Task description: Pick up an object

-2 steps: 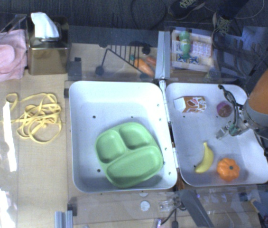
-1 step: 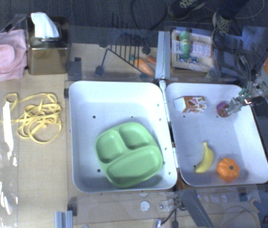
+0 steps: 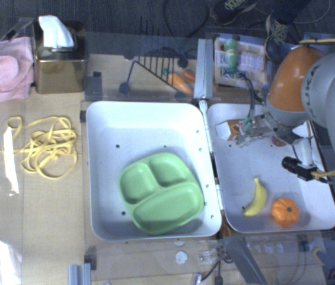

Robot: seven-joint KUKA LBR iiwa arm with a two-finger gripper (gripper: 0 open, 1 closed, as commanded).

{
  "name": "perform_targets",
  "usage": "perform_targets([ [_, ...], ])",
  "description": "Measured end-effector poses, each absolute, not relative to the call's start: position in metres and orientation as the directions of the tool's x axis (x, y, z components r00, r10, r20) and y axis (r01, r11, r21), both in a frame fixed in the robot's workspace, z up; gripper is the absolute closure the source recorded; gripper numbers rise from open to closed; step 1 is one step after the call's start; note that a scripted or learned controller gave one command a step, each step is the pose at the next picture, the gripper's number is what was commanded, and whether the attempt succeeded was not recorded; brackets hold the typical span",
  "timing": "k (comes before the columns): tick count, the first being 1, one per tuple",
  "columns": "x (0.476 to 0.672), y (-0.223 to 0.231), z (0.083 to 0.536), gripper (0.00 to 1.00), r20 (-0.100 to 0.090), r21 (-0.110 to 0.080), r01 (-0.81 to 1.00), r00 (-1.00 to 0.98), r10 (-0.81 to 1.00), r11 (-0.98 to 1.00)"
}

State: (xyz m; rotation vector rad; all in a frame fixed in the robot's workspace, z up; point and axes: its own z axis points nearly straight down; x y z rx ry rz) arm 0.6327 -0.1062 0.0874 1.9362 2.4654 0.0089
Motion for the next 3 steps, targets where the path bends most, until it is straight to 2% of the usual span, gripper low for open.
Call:
perform_targets([
  [1, 0.542, -0.160, 0.088, 1.00, -0.006, 0.007, 0.949, -0.315, 0.949, 0.315],
  [2, 0.660, -0.163, 0.086, 1.00, -0.002, 0.006, 0.973, -0.229, 0.973, 0.229],
  [3, 0.535, -0.098, 0.088, 1.00, -0.009, 0.011, 0.849, -0.529, 0.849, 0.529],
])
